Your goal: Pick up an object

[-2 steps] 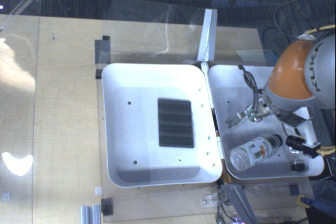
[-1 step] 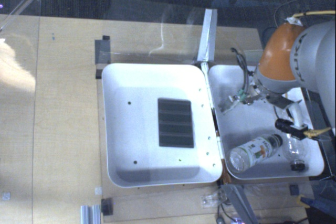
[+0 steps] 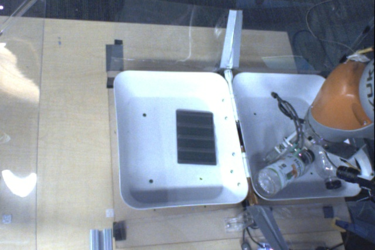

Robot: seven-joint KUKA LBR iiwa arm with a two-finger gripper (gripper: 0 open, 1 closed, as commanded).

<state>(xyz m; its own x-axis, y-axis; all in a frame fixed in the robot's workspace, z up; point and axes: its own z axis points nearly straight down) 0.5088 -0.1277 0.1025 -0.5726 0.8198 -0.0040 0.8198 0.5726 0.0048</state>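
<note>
Clear plastic bottle [image 3: 281, 171] lies at five o'clock in the right white bin [image 3: 258, 102]; the two-finger gripper [image 3: 306, 152] hovers above it, closure indeterminable. Best grasp: across the bottle's middle.

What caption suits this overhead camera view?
Robot arm reaching into the right bin over a clear plastic bottle; dark ridged pad in left bin.

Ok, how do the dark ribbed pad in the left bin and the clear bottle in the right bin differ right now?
The dark ribbed pad is flat, opaque and rectangular; the clear bottle is rounded and see-through. The pad lies mid-floor in the left bin, well away from the arm; the bottle lies on its side near the front wall of the right bin, right at the gripper. Both rest on a bin floor.
</note>
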